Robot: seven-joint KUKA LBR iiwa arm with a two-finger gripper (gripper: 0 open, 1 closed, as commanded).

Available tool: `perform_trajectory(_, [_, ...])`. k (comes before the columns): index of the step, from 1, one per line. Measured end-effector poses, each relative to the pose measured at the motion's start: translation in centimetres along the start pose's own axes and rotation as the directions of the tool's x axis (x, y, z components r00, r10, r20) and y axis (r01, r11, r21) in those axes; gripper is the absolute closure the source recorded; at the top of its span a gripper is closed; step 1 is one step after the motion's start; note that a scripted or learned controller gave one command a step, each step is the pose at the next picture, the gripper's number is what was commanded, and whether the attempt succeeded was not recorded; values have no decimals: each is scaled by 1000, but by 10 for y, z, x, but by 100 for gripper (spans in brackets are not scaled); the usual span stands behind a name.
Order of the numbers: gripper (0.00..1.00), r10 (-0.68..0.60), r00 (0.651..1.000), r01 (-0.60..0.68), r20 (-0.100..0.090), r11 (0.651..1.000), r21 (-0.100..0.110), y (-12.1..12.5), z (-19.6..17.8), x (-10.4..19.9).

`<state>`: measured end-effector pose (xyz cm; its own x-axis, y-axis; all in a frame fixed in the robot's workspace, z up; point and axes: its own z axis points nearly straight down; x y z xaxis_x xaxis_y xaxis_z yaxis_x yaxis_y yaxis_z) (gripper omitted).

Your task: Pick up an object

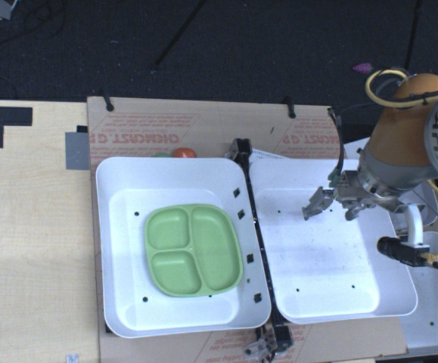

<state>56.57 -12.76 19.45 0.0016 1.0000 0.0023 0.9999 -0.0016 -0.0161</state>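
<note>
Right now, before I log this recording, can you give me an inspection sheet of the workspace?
Surface: two shallow white bins, left bin and right bin, on a cardboard sheet on a pale bench.
Job's things: green divided plate flat in the left bin.
Clutter: red-orange object behind the left bin's far rim; black clips between the bins.
Gripper: gripper over the right bin's far right part, fingers apart, nothing between them.
Cables: yellow loop on the arm.
Surroundings: dark floor beyond the bench.
</note>
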Motion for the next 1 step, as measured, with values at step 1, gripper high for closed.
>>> perform_trajectory(1, [0,-2,1000,2,1,1000,-13,3,-8,0])
